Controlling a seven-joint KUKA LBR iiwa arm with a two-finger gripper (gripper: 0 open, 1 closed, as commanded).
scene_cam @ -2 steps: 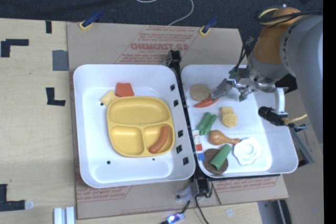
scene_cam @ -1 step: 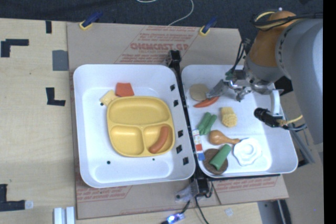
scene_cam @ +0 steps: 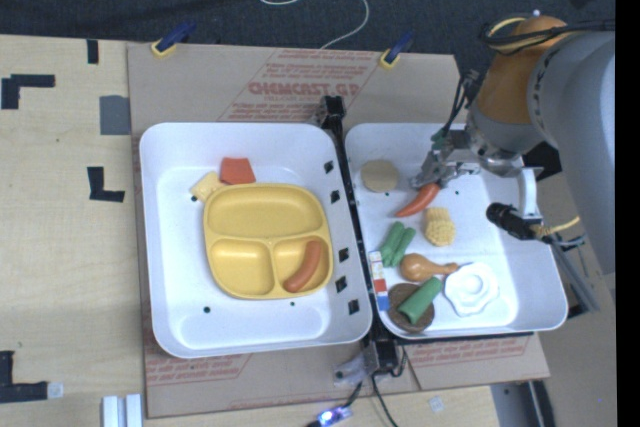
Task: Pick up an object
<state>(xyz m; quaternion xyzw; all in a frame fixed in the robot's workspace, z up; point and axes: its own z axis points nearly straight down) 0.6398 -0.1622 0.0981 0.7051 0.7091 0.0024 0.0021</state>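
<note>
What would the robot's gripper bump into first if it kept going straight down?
Most likely the carrot. The gripper hangs right above its upper end in the right bin, pointing down. How high it sits is hard to judge from this slanted view.

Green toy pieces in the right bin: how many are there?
2. One green piece lies mid-bin, left of the corn cob. The other green piece lies near the front edge, partly on the brown disc. The arm may hide more.
</note>
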